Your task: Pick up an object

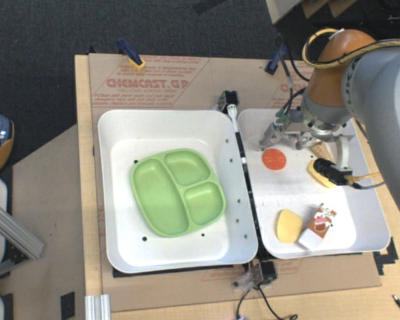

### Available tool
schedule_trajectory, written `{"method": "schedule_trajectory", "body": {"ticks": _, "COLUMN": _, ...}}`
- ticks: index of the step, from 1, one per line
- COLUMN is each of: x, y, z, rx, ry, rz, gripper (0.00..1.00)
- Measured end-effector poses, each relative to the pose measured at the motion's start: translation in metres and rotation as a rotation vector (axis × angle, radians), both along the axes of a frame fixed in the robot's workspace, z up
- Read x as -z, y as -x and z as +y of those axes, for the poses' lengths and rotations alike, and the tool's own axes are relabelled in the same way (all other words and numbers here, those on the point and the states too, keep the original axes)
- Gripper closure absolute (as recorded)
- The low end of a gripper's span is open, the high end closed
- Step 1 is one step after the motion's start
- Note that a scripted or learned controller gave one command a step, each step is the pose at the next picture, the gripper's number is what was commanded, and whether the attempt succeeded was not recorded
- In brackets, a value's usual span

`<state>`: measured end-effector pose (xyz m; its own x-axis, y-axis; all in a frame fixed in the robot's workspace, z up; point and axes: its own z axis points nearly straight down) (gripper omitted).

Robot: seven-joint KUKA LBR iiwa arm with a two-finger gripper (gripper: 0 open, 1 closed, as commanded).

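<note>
Gripper: gripper (288, 139) sits low over the upper part of the right bin (363, 202), in the upper right of the frame. Whether it is released or clenched cannot be told from this angle, and no object is seen in its grasp.
Nearest target: red round piece (275, 159), lying on the bin floor just below and a little left of the gripper. It looks apart from the gripper, not touched by it.
Handling, judged: small and probably light. It looks smooth and rounded, so it may roll or squirt out of a loose pinch. Best taken across its widest part, squarely from above.
Other candidates: yellow piece (315, 168) to the right of the red one, partly hidden by robot fittings. Pale yellow lump (289, 226) lies in the lower part of the bin. Small red-and-white box (321, 221) sits just beside the lump and looks stiff and easy to pinch on its flat sides.
Left bin: left bin (120, 235) holds a green divided plate (178, 192), well apart from the gripper.
Under both: a brown cardboard sheet (153, 79).
Stage, judged: approach, nothing lifted yet.
</note>
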<state>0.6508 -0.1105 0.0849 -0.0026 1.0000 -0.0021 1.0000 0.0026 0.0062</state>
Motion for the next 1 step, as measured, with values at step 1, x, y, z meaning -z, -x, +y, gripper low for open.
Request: {"method": "schedule_trajectory", "body": {"ticks": 1, "x": -0.0004, "y": -0.0029, "z": -0.0349, "rx": 0.005, "ry": 0.001, "rz": 0.003, "gripper": 0.0}}
